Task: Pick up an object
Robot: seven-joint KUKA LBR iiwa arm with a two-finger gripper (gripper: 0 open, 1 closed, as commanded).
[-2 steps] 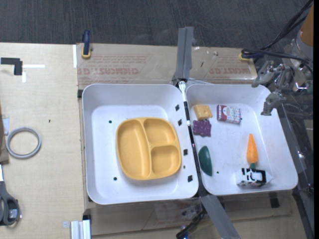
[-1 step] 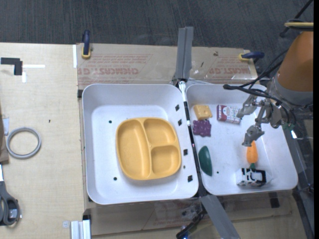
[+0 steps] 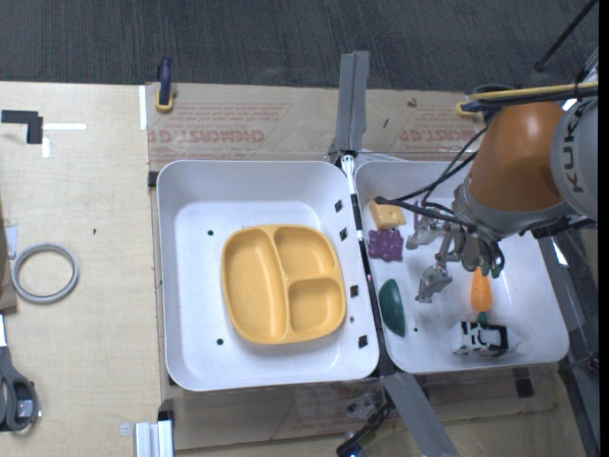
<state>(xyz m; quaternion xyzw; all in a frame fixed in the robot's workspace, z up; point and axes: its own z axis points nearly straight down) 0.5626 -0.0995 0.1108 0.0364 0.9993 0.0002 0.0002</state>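
Note:
My gripper (image 3: pixel 434 284) hangs over the middle of the right bin (image 3: pixel 533 350), below the arm's orange band. Nothing shows in its grasp. In that bin lie a yellow piece (image 3: pixel 386 215) and a purple piece (image 3: pixel 385 246) at the left wall, and a dark green oval piece (image 3: pixel 392 307) just left of the gripper. An orange carrot-like piece (image 3: pixel 481 294) lies just right of the gripper. A black and white object (image 3: pixel 481 337) sits near the front edge.
The left bin (image 3: pixel 190 350) holds a yellow three-compartment plate (image 3: pixel 283 283). Cables run from the arm across the right bin's top. A grey ring (image 3: pixel 43 272) and scissors (image 3: pixel 14 398) lie on the bench at far left.

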